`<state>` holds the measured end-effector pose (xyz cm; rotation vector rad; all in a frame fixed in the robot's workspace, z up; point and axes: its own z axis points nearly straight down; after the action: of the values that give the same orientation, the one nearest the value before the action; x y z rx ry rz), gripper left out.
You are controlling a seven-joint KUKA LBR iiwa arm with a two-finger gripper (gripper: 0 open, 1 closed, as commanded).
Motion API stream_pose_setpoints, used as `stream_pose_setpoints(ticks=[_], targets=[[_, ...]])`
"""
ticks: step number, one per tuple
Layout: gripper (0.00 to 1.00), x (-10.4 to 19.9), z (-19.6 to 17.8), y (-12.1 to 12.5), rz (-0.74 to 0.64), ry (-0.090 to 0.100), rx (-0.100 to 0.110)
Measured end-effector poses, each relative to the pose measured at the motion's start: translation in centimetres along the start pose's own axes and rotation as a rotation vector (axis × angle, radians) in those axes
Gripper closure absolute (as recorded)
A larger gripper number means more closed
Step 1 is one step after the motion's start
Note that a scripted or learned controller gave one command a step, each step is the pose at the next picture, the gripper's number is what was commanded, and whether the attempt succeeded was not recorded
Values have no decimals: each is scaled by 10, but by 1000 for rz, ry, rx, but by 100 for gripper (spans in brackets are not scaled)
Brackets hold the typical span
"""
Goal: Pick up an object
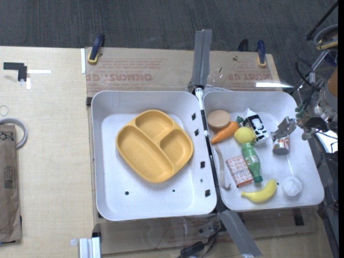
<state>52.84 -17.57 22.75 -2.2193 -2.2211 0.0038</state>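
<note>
Matt yellow plastic plate

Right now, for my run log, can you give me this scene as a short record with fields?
left bin: yellow three-compartment plastic plate
right bin: orange carrot, yellow lemon, green bottle, yellow banana, round tan disc, red-and-white packet
gripper: over right bin, above a small grey-and-red item
grasp: unclear
</note>
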Motion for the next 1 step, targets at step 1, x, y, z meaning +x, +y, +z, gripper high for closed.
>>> stream_pose_setpoints(ticks=[1], targets=[[0, 40, 128, -35, -345, 0, -3]])
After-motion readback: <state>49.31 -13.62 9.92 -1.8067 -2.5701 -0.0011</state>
